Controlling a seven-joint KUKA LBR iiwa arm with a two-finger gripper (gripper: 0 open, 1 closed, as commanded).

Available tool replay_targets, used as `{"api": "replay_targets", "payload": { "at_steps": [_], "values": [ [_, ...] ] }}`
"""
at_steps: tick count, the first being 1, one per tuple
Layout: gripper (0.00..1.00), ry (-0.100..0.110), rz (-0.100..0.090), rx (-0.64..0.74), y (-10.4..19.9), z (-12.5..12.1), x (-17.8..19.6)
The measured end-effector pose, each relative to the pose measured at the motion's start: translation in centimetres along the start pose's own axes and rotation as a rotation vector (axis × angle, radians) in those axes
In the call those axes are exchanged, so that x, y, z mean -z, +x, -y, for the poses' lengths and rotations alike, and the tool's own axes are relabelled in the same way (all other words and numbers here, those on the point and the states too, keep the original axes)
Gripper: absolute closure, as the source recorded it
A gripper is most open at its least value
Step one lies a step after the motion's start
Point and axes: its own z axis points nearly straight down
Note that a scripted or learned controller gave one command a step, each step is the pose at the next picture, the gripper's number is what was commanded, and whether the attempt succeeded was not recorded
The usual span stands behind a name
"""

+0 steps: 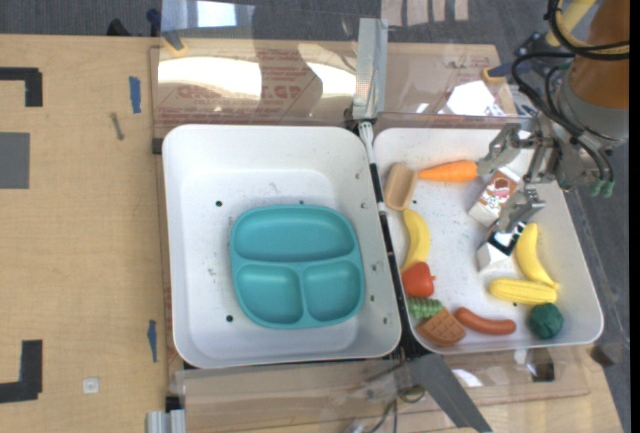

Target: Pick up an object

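Note:
My gripper (509,183) hangs over the upper right part of the right bin (583,273). Its fingers (497,152) stand spread apart, so it is open. A small white carton with a red label (492,199) lies just under and between them; I cannot tell whether they touch it. An orange carrot (447,172) lies to the left of the gripper. Below it lie a white and black item (497,252) and a yellow banana (534,254).
The right bin also holds a tan bread piece (399,187), a second banana (417,236), a red pepper (418,278), a waffle (441,327), a sausage (486,323), a yellow corn piece (522,291) and a green lump (546,320). A teal divided plate (296,263) lies in the left bin (190,221).

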Motion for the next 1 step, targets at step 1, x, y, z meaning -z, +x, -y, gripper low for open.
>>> {"api": "replay_targets", "payload": {
  "at_steps": [1],
  "values": [
    [0.0,0.002,0.014,0.086,7.55,1.75,-14.91]
  ]
}}
